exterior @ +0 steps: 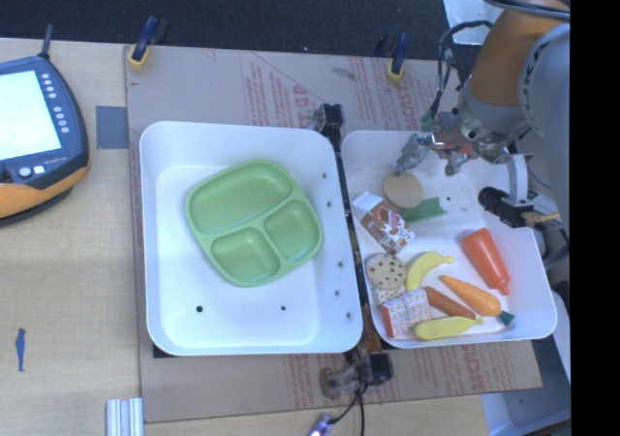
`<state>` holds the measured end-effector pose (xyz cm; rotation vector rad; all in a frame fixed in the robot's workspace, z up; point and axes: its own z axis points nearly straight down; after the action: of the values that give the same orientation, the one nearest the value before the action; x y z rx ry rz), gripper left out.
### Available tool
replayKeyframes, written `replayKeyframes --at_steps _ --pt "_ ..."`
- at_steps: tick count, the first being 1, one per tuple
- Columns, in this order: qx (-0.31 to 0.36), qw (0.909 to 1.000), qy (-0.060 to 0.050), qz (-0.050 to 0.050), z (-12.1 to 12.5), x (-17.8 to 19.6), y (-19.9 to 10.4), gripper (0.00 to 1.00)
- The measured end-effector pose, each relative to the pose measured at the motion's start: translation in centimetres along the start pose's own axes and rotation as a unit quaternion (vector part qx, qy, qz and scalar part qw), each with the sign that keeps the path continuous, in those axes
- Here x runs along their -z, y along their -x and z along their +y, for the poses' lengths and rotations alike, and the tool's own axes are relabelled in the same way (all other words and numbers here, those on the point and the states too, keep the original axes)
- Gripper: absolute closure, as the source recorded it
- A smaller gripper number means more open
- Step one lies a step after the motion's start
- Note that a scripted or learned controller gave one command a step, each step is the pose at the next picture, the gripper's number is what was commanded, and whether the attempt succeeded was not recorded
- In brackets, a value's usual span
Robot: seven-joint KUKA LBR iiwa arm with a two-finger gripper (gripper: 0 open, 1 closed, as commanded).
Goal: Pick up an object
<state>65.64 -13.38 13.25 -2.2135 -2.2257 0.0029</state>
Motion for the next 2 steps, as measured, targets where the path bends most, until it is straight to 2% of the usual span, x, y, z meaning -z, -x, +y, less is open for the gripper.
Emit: replayKeyframes --at_steps 1,2 --pt "0.0 1.0 -0.001 0.0 0.0 -2.9 -1.8 0.0" --pt "0.0 1.0 -0.001 0.0 0.0 -4.1 -2.1 0.0"
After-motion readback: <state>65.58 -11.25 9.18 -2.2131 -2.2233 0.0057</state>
